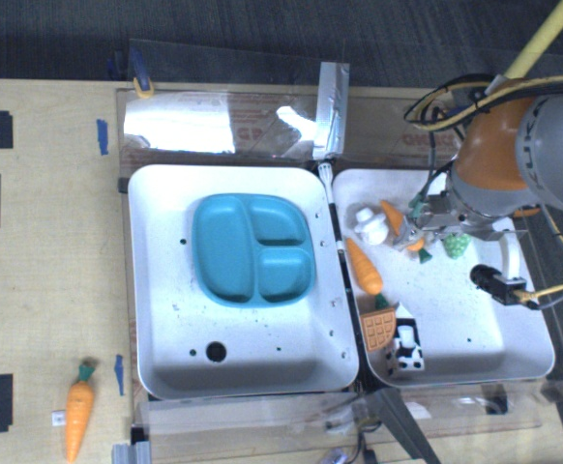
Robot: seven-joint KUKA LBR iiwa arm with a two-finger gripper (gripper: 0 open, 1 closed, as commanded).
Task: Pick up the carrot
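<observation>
An orange carrot (364, 267) lies at a slant against the left wall of the right bin (475, 341). A second toy carrot with a green top (78, 409) lies on the wooden bench, outside the bins at the lower left. My gripper (425, 224) hangs low over the back of the right bin, under the grey wrist with the orange band. It is to the right of the carrot and a little behind it, a short gap away. Small items crowd around its tip.
Near the gripper are a white toy (369, 225), a small orange piece (393, 215) and a green lump (456, 246). A waffle (378, 329) and a black-and-white cow (407, 346) sit at the bin's front left. The left bin (165, 317) holds a blue divided plate (252, 247).
</observation>
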